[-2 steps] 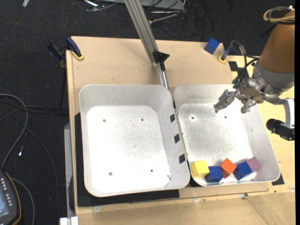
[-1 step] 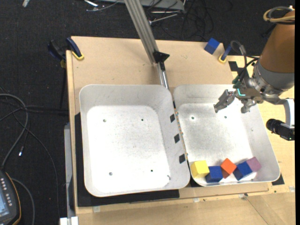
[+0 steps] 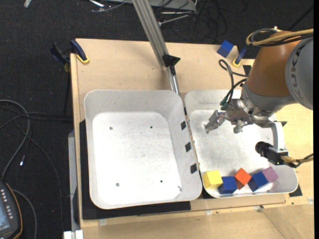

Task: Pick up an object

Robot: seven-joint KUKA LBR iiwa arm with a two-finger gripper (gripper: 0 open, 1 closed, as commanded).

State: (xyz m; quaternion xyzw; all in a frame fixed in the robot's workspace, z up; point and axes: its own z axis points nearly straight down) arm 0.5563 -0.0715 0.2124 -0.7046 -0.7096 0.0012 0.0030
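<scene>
End effector (image 3: 225,124) hangs spread apart and holding nothing over the right bin (image 3: 199,103). The blocks sit well apart from it, along that bin's near edge: yellow (image 3: 213,178), blue (image 3: 228,184), orange (image 3: 242,177), dark blue (image 3: 258,180), purple (image 3: 270,174).

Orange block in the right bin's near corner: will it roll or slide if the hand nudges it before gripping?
The orange block looks flat-faced and stiff, so it probably slides rather than rolls. It sits tilted between a blue block and a darker blue block, so a nudge likely shifts those too. It looks small, probably light.
</scene>
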